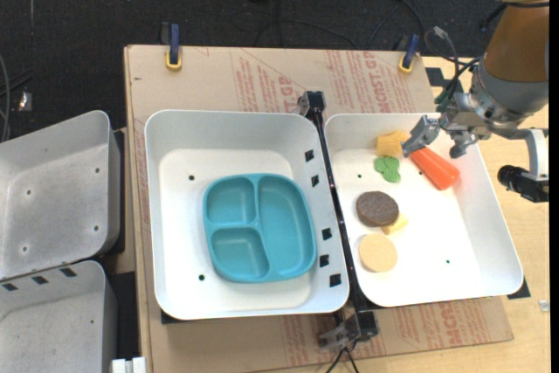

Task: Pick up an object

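Surface: we see a brown cardboard-topped surface [262,79] on a dark floor strewn with cables, clamped at its far edge by two yellow clips
Bins: we count two shallow white bins side by side, the left bin [166,188] well to the left of the jaws, the right bin [476,249] under and in front of them
Arm: our grey arm with its orange band [517,22] reaches in from the right, over the far right corner of the right bin
Jaws: we place the gripper [444,138] low over the far end of the right bin; its jaws look spread apart, and we see nothing between them
Orange piece: we find an orange carrot-shaped object [435,168] just in front of the jaws, lying slantwise; we cannot tell whether a finger touches it
Yellow piece: a yellow chunk [390,142] lies just left of the jaws
Green piece: a green lump [388,168] sits left and a little nearer us than the jaws, touching the yellow chunk
Round pieces: a brown disc [377,208] and a pale tan disc [378,254] lie further toward us, left of the jaws
Tray: a teal divided tray [258,227] rests in the left bin, well apart from the jaws
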{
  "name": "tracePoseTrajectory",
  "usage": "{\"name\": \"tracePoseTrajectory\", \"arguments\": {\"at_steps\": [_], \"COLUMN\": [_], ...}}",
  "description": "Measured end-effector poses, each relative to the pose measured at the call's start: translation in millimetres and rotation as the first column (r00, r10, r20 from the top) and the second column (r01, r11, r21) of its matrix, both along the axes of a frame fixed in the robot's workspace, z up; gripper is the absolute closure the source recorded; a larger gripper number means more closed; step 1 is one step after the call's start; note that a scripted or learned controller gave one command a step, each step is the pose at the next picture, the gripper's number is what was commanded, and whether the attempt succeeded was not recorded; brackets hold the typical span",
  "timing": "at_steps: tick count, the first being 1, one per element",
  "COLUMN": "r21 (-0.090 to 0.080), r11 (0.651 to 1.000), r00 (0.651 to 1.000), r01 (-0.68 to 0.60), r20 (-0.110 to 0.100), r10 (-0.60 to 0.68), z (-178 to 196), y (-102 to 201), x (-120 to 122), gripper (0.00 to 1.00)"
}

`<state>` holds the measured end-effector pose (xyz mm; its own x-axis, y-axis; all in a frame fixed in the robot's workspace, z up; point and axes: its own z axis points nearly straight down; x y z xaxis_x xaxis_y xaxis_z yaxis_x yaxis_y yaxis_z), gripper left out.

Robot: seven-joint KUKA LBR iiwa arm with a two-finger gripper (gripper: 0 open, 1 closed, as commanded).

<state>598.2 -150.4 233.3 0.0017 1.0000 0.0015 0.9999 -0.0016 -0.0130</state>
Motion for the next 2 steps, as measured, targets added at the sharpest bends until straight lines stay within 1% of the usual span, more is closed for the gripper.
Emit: {"name": "tracePoseTrajectory", "arguments": {"at_steps": [1, 2], "r21": [-0.002, -0.001], "r11": [1.000, 1.000], "r00": [1.000, 1.000], "r01": [-0.003, -0.002], "r20": [0.013, 0.009], "r10": [0.003, 0.002], "z": [8, -37], "y": [1, 7], "x": [3, -1], "gripper": [0.00, 0.00]}}
